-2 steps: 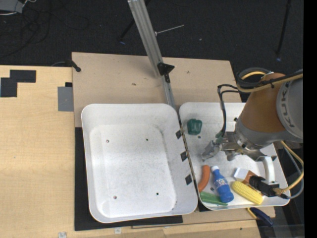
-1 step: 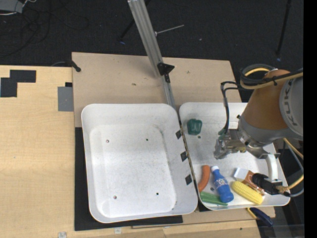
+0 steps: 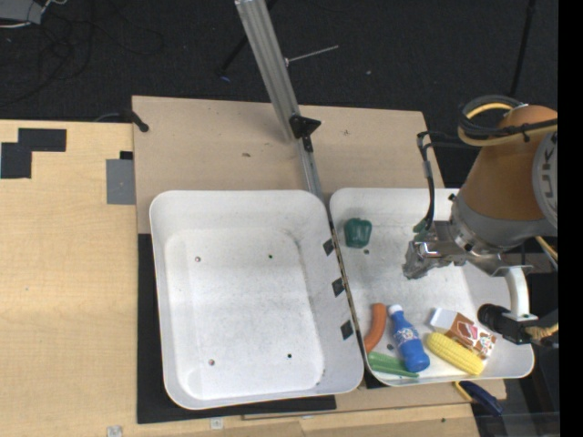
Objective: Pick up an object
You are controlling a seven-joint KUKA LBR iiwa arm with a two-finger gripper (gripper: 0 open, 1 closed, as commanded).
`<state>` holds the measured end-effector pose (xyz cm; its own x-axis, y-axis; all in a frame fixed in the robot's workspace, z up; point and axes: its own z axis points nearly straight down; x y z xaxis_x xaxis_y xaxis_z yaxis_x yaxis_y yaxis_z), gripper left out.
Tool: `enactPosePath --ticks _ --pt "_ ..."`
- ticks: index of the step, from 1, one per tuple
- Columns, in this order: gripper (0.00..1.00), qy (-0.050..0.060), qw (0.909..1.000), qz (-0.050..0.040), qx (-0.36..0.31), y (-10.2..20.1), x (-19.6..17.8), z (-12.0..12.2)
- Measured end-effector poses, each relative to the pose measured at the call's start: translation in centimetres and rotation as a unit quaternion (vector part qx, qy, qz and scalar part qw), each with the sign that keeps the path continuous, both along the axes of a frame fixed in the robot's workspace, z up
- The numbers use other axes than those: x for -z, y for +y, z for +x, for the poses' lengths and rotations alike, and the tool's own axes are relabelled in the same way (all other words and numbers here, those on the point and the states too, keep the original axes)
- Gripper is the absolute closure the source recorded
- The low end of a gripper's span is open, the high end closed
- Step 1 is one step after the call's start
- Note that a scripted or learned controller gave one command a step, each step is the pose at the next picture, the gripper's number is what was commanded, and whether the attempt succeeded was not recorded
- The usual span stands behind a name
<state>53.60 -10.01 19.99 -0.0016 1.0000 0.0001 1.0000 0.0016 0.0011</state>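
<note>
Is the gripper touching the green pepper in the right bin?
Apart. The camera view shows bare white bin floor between the gripper and the green pepper.

— How does your feed look?

— You have even, fairly bright light from above. The two white bins (image 3: 237,299) come out near blown, with grain but no hard glare.

— Shadows?

— Soft ones: you see a faint one beside the green object (image 3: 356,233) and under the arm (image 3: 510,180). The floor (image 3: 137,35) behind the counter (image 3: 64,271) stays dark. Small items look slightly soft and low in detail.
</note>
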Motion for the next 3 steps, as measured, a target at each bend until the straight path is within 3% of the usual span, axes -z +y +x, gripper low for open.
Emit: enactPosePath --ticks 1,3 --pt "1.0 0.001 1.0 0.0001 0.001 -0.1 -1.2 0.0" --pt "1.0 0.002 1.0 0.0015 -0.002 11.5 -1.2 -1.0"
